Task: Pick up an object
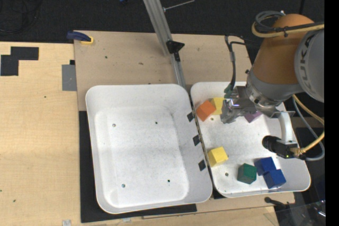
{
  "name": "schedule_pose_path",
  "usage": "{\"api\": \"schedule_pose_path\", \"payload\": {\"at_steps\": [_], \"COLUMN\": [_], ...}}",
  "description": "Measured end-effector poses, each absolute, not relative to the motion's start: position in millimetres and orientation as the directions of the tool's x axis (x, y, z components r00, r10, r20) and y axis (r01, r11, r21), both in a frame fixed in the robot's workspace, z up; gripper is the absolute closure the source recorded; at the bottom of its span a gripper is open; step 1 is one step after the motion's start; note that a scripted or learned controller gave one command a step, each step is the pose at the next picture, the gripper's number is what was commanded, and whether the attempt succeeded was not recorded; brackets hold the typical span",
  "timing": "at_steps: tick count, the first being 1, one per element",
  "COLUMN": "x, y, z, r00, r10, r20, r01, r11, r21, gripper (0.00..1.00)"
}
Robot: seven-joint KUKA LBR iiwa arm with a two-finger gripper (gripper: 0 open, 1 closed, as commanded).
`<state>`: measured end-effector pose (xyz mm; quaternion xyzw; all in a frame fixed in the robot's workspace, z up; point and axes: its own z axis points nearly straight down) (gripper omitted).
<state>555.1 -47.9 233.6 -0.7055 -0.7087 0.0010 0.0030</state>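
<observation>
Landmark: slanted ribbed aluminium rail (157, 13), rising from the light wooden bench top (127, 58). Small black clamp bracket (174, 47) sits on the rail's lower part. Left of the rail, at the bench's far corner, a blue-and-yellow clip (80, 37). Further left and nearer: grey rectangular patch (68, 76) (flat, taped?). Black cut-out shapes (17, 59) far left.

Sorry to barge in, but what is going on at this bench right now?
A KUKA arm reaches into the right bin, its gripper low beside an orange block and a purple piece. A yellow cube, a green block and blue blocks lie nearer the front.
</observation>
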Motion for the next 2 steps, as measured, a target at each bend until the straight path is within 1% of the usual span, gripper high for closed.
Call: {"api": "schedule_pose_path", "payload": {"at_steps": [1,2], "x": [566.3,572.0], "y": [7.8,62.1], "z": [241.3,225.7], "r00": [-0.005,-0.004], "r10": [1.000,1.000], "r20": [0.002,0.002], "r01": [1.000,1.000], "r11": [0.005,0.004], "r21": [-0.002,-0.005], "gripper": [1.00,1.00]}}
